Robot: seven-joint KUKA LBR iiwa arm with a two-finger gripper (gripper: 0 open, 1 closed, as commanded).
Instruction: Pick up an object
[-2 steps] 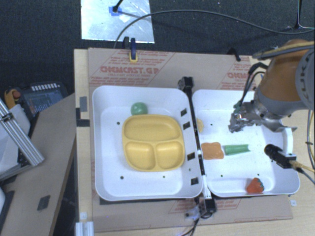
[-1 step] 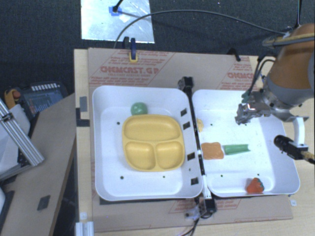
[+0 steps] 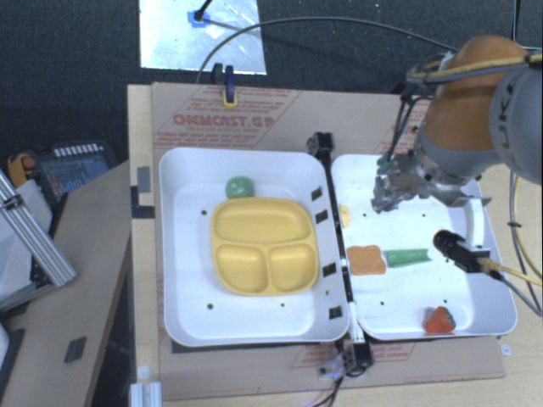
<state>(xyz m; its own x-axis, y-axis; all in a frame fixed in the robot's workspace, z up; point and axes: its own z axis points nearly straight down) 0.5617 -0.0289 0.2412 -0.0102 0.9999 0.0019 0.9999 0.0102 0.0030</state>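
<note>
While the grey arm with its orange band (image 3: 475, 100) is reaching over the right white bin (image 3: 492, 312), its gripper (image 3: 389, 195) is hovering with nothing between its fingers; spread unclear. Lying below: orange flat block (image 3: 366, 261), green stick (image 3: 405, 257), small red-orange piece (image 3: 439, 320).

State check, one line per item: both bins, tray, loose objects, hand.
Left bin: holds tray and ball.
Yellow divided tray: flat, upright, compartments bare.
Green ball: beside tray's far edge.
Right bin: holds four loose items.
Orange block: lying flat.
Green stick: lying flat beside block.
Red item: near front corner.
Yellow item: at divider.
Hand: over right bin, nothing visibly held.
</note>
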